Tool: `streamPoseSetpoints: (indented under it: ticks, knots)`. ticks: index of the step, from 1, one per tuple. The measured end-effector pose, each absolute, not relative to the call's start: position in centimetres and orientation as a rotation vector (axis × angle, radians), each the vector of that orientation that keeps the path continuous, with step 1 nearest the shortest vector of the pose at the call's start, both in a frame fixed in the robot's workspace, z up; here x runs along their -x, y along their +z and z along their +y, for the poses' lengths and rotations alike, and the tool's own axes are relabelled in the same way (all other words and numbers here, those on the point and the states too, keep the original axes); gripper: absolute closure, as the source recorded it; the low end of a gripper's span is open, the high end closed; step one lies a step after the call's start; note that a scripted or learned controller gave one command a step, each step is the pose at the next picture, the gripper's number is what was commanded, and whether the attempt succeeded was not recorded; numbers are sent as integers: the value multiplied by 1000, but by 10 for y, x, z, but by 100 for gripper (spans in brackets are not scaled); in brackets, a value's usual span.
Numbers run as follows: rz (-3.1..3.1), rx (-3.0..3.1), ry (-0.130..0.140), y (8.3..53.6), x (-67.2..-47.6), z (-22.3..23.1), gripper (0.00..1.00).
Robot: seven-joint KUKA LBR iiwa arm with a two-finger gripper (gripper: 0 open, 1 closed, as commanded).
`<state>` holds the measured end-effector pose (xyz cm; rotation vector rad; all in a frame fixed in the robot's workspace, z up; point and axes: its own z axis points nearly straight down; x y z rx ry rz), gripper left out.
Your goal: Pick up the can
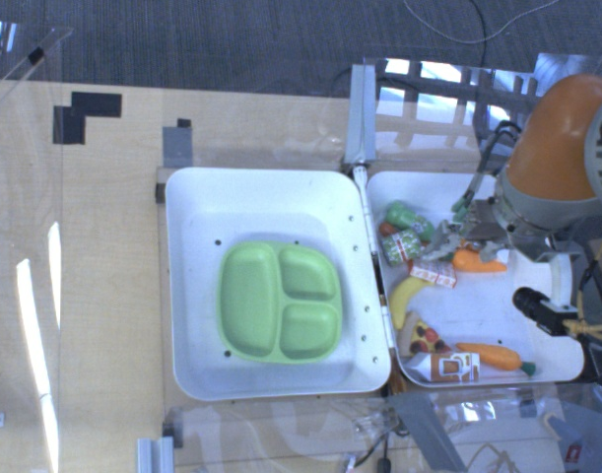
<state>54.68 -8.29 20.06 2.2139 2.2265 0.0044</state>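
The can [400, 245] lay on its side near the right bin's [567, 365] left wall, jammed against other toys, and the gripper [440, 247] was right beside it, so I'd have approached carefully, though honestly I couldn't tell its state.

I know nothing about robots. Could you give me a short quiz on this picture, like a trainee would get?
1. True or false: the green tray lies in the left bin.
2. Which lies nearer the divider: (a) the banana, or (b) the lower carrot?
3. Fill in: the claw hovers over the ___ bin.

Key: 1 true; 2 a; 3 right.
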Motion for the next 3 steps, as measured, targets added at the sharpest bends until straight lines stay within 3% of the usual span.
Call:
streamPoseSetpoints:
  ticks: [1, 2, 3]
  knots:
    - [2178, -2261, 4, 142, -587, -122, 0]
    - [2237, -2172, 8, 92, -588, -117, 0]
    - [2255, -2221, -22, 84, -664, -132, 0]
